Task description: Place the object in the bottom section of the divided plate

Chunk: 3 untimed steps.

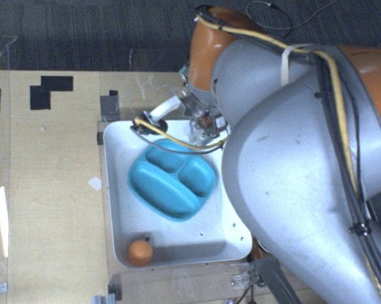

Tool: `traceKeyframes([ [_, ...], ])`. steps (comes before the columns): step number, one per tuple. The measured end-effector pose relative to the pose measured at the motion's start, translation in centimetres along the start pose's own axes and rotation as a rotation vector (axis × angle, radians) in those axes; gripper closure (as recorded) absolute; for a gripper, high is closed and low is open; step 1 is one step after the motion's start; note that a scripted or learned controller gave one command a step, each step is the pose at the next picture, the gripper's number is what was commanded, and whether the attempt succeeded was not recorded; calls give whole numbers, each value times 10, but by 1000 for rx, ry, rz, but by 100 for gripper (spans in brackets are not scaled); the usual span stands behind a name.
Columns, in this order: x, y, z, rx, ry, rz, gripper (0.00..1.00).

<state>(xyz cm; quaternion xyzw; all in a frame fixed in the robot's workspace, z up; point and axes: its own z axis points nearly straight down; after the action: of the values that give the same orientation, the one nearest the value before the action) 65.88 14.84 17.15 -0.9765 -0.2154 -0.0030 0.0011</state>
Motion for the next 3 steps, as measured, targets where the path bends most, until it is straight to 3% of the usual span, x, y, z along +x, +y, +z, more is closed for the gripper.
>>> traceKeyframes([
  [1, 5, -36, -45, 0, 0, 118, 100],
  [2, -16, -33, 8, 1, -2, 234, 100],
  [3, -38, -32, 18, -1, -4, 181, 100],
])
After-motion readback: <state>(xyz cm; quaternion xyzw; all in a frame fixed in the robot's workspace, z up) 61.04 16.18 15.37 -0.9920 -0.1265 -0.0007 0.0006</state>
